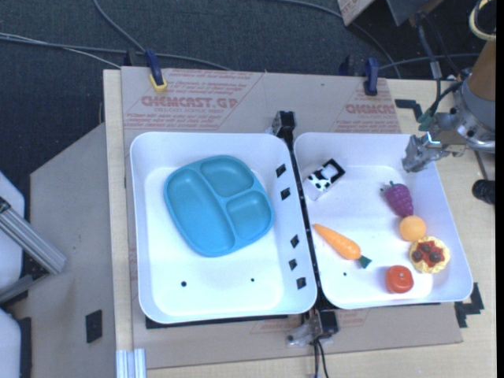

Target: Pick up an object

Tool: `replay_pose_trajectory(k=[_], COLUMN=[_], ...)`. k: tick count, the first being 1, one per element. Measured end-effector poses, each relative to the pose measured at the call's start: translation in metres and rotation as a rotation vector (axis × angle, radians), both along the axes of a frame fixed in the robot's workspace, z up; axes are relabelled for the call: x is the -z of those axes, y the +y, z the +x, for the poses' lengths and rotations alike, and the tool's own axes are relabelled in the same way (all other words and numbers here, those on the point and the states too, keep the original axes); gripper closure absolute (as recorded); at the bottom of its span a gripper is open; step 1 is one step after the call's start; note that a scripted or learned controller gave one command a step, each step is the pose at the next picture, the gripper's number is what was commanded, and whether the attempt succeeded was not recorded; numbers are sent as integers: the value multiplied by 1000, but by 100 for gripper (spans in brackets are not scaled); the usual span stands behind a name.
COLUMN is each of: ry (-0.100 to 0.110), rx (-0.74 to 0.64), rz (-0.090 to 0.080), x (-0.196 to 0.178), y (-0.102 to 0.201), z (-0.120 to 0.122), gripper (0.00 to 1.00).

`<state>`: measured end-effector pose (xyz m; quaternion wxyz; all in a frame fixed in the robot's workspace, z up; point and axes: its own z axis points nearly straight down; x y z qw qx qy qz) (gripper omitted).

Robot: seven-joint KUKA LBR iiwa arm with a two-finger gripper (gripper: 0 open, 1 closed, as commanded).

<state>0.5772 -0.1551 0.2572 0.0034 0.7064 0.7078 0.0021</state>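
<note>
A blue divided plate (219,205) lies alone in the left bin (153,286), and every other item sits beyond it in the right bin (354,150). Nearest the plate, just past the wall the two bins share, is a small black-and-white toy (323,176). An orange carrot (339,242) lies below that, slanting away from the plate toward the bin's front. Farther from the plate, along the far side of that bin, a purple bunch of grapes (398,198), an orange ball (412,228), a small fruit tart (428,253) and a red tomato (399,279) form a loose line. The gripper (417,153) hangs over the bin's back corner farthest from the plate, above the grapes, nothing visible in it; whether its claw is open or closed cannot be told.
</note>
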Motion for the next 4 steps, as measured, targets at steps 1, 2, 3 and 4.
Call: replay_pose_trajectory(k=[1, 2, 3, 4], ry=[11, 10, 13, 12], rx=[-4, -4, -3, -4], rz=[5, 5, 5, 5], x=[16, 15, 23, 36], y=[53, 113, 168, 214], z=[-5, -9, -33, -40], gripper=[100, 100, 100, 100])
